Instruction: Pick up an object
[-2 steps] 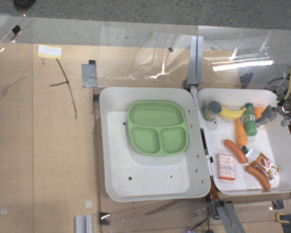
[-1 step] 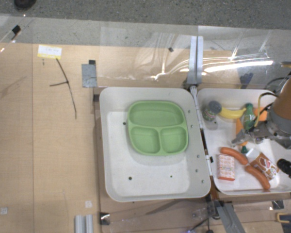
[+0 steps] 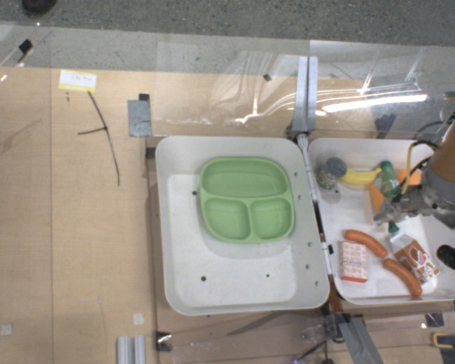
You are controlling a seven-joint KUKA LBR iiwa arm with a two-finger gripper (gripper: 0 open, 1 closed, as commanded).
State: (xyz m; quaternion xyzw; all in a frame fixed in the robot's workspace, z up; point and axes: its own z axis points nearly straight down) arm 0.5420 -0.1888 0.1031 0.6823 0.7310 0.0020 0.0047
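Camera view: left of my gripper (image 3: 392, 217) lies the left bin (image 3: 174, 279) with a green divided plate (image 3: 247, 199); my jaws hang low in the right bin (image 3: 341, 290), their opening unclear, above two sausages (image 3: 366, 243), a yellow banana (image 3: 362, 177) beyond

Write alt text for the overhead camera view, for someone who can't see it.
A grey robot arm reaches from the right into the right white bin, its gripper low among a banana, two sausages, a small can and snack packets. The left white bin holds a green divided plate, sitting upright.
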